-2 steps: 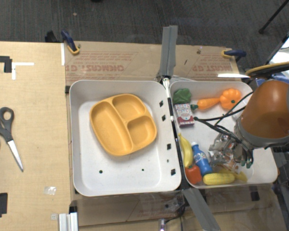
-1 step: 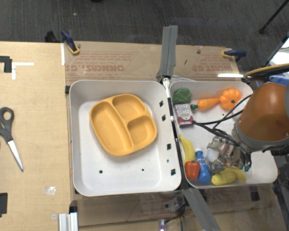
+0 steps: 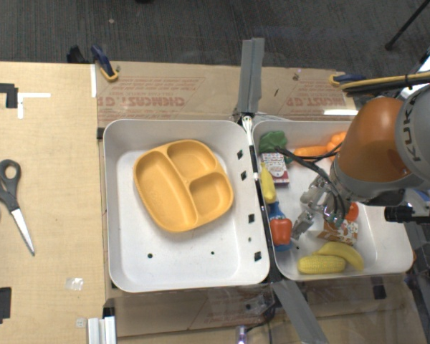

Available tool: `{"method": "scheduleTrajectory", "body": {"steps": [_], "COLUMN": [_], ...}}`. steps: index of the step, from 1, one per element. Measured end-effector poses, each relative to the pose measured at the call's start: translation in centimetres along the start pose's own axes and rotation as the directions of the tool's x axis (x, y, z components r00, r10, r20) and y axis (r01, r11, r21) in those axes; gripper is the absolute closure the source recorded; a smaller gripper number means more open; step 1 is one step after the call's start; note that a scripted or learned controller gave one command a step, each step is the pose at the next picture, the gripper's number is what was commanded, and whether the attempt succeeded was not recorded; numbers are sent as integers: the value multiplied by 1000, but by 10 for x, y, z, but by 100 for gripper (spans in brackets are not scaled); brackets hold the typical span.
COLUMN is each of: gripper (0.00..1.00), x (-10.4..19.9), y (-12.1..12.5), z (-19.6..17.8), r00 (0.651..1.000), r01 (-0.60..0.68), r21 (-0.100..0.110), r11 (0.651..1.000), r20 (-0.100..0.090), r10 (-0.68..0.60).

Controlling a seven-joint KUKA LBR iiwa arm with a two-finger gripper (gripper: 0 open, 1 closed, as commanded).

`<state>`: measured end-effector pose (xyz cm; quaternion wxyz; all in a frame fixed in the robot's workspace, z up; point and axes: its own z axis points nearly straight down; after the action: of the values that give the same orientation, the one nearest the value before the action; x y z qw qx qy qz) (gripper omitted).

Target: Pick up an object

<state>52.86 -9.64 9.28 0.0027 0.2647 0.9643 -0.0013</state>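
The right bin (image 3: 301, 185) holds several toy foods. Along its left wall lie a green item (image 3: 273, 141), a small red-and-white carton (image 3: 274, 168), a yellow piece (image 3: 267, 186), a blue piece (image 3: 274, 210) and a red pepper (image 3: 280, 229). A corn cob (image 3: 321, 264) and a banana (image 3: 344, 251) rest at the front, and a carrot (image 3: 317, 150) at the back. My gripper (image 3: 314, 224) hangs low over the bin's middle, open, with bare bin floor between its fingers. It is just right of the pepper, and an orange-and-white packet (image 3: 344, 231) lies at its right side.
The left bin (image 3: 115, 213) holds a yellow divided plate (image 3: 183, 185). Scissors (image 3: 11, 199) lie on the wooden bench at far left. The arm's orange band (image 3: 373, 145) covers the right bin's back right part.
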Motion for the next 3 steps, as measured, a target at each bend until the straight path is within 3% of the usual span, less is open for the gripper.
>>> {"method": "scheduleTrajectory", "body": {"steps": [1,2,3], "gripper": [0,0,0], "x": [-83,8,-83], "y": [7,-30,-15], "z": [0,1,1], "r00": [946,853,824], "r01": [-325,-522,-567], "r21": [0,4,2], "r11": [946,853,824], "r20": [-2,-5,-3], "r10": [325,522,567]}}
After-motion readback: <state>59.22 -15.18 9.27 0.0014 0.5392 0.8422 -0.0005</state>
